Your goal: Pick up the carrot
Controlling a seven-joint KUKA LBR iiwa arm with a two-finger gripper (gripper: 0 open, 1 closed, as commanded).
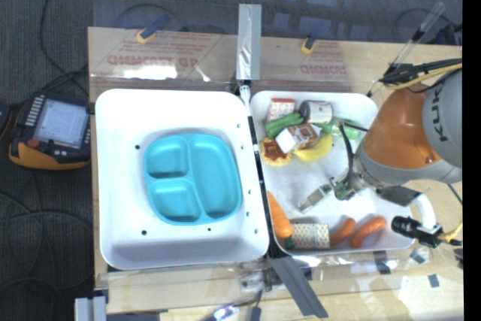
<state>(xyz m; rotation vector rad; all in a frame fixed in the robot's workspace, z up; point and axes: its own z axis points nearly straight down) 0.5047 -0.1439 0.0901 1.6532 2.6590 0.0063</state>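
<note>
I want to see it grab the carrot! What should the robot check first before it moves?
1. Long orange carrot in view at the right white bin's left wall: ok.
2. Metal two-finger gripper over the carrot: not ok, it sits to the right.
3. Carrot free of clutter: not ok, speckled can lies against it.
4. Fingers open: cannot tell.
5. Blue divided tray out of the way: ok.

The carrot (279,218) is a short orange piece, thick at one end and narrowing toward the other, lying flat on the floor of the right bin (361,103). It rests hard against that bin's left wall, close to the front left corner. Its length runs slantwise, the upper end nearer the wall and the lower end angled toward the front edge.
</note>
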